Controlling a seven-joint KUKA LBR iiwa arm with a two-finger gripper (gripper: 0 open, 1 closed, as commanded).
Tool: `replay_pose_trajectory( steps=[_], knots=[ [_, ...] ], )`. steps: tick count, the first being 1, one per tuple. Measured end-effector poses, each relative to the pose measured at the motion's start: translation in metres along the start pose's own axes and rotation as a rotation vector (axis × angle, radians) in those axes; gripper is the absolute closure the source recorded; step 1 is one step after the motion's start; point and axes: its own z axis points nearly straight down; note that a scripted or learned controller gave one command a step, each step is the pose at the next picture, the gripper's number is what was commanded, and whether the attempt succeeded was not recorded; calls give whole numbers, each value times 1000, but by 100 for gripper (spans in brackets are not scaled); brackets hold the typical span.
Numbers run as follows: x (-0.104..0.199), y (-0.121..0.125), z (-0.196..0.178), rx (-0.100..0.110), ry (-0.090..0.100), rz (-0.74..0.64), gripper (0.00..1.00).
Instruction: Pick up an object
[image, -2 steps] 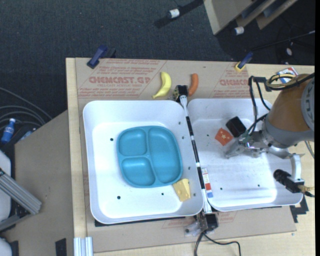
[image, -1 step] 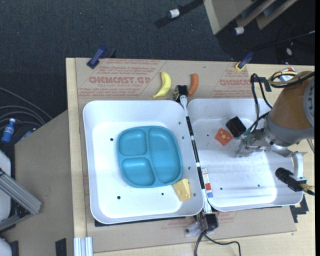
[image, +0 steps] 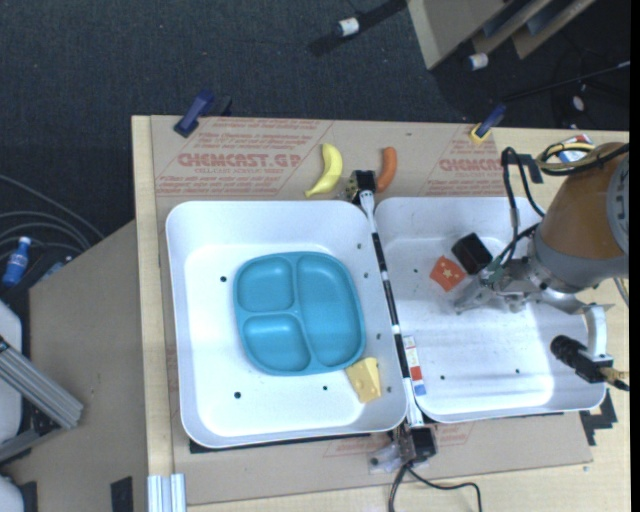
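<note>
Camera view, glossy blue sectioned plate (image: 300, 311), yellow wedge (image: 365, 379), orange square (image: 446, 272)

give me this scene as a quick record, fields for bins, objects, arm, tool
left bin: white shallow bin holding a blue divided plastic plate and a yellow cheese-like wedge
right bin: white shallow bin holding a small orange-red block
behind bins: yellow toy banana, orange toy carrot
arm: grey arm with orange band, reaching over right bin
tool: tool low beside the block, grip unclear
</note>
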Motion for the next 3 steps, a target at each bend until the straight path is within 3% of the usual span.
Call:
replay_pose_trajectory(
  steps=[1, 2, 3],
  knots=[
    [42, 92, 10, 0, 0, -1, 0],
    [41, 91, 0, 6, -1, -1, 100],
    [125, 107, -92, -3, 1, -2, 100]
  ],
)
